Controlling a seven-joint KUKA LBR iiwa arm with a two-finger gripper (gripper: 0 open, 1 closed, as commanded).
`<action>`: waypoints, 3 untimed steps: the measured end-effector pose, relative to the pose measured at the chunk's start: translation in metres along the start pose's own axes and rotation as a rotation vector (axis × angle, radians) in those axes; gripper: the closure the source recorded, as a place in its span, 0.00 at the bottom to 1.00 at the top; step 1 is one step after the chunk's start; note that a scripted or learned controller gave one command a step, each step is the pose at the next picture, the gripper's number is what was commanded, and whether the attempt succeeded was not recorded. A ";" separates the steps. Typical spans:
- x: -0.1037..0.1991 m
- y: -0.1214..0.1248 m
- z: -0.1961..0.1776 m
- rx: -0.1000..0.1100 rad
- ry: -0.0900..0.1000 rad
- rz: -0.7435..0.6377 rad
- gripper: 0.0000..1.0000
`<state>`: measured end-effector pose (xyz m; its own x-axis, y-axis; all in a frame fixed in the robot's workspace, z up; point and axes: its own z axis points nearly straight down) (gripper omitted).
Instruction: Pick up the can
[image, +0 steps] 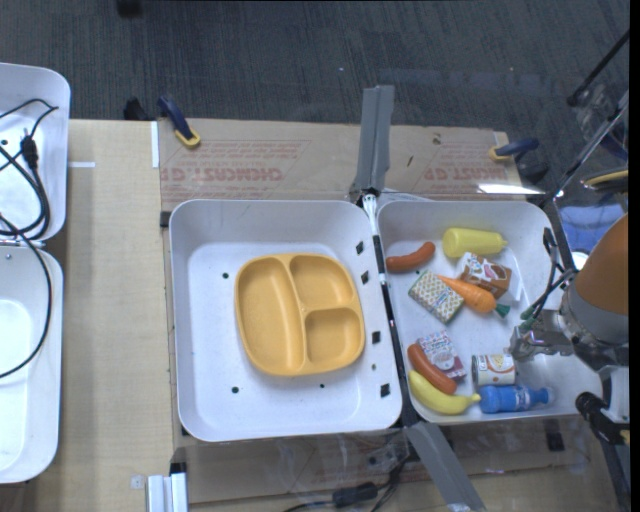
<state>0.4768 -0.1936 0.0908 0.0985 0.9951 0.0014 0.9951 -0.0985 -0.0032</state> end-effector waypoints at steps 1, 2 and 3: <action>-0.021 0.016 0.000 -0.001 -0.001 0.085 0.00; 0.015 -0.002 0.000 0.001 0.000 0.237 0.00; 0.046 0.038 0.000 0.001 -0.002 0.306 0.00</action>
